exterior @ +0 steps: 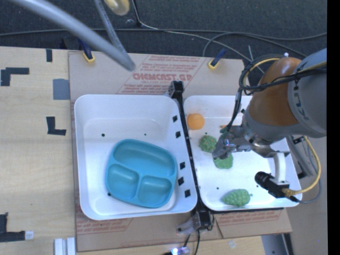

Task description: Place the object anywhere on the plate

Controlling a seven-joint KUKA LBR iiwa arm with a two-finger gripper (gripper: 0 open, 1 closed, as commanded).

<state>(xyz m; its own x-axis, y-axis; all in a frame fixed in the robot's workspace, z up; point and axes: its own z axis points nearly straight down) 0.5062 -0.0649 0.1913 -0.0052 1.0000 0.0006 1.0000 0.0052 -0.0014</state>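
The blue plate [141,173] in the left bin [85,142] lay bare, the task hardly begun, while the gripper [223,149] hung low over a green object [224,161] at the right bin's [249,198] centre, whether grasping it I could not tell.

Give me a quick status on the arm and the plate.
Gripper low in right bin, over a green piece; grasp unclear. Blue plate in left bin, nothing on it. Divider between them.

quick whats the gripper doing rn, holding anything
gripper: low in the right bin, right over a green object; open, shut or gripping cannot be told from this view
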